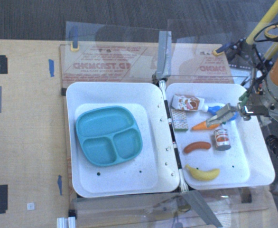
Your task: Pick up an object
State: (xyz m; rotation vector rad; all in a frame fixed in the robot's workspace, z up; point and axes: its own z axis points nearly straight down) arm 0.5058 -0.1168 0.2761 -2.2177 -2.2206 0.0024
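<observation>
The left bin (82, 175) holds a teal divided plate (109, 135) with three compartments, lying flat toward the bin's left half. Just past the seam between the two bins, in the right bin (257, 170), a small green-and-white packet (180, 119) lies along the left wall. Behind it, near the far wall, sits a white and brown carton (188, 102) on its side. Toward the front a red-brown sausage (197, 147) lies crosswise, and nearer still a yellow banana (203, 173) rests by the front left corner. An orange carrot (204, 125) lies in the middle of the bin, with a small red-labelled can (221, 139) just to its right. The gripper (219, 116) reaches in from the right, low over the carrot's right end and a blue item (217, 109) that is partly hidden behind it. Its fingers seem slightly spread, with nothing clearly pinched between them, though the slant makes this hard to judge.
</observation>
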